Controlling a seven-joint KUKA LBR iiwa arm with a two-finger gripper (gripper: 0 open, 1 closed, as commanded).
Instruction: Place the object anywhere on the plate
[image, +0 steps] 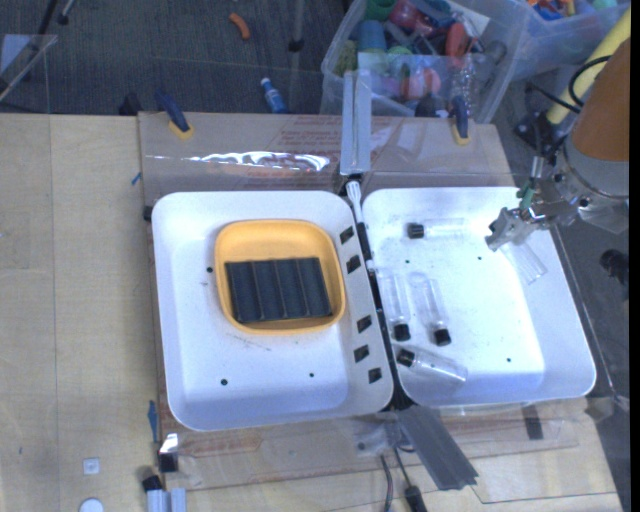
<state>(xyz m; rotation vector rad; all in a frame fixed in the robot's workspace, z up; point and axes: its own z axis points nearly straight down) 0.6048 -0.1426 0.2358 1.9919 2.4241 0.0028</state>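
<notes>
A yellow plate (237, 240) lies in the left bin (185, 330), and a dark ribbed block (278, 290) rests flat on it. Several clear tubes with black caps lie in the right bin (500, 340): one at the back (430, 231), two side by side near the divider (428, 305), and one at the front (432, 366). My gripper (508, 230) hovers over the right bin's back right corner, far from the plate. Another clear tube (530, 263) lies just below and in front of it; whether the two touch is unclear.
A row of black clips (358, 300) runs along the divider between the bins. The arm (600, 130) comes in over the right bin's far right corner. A clear box of colourful items (430, 50) stands behind the bins. Small parts lie on the bench at front left (160, 480).
</notes>
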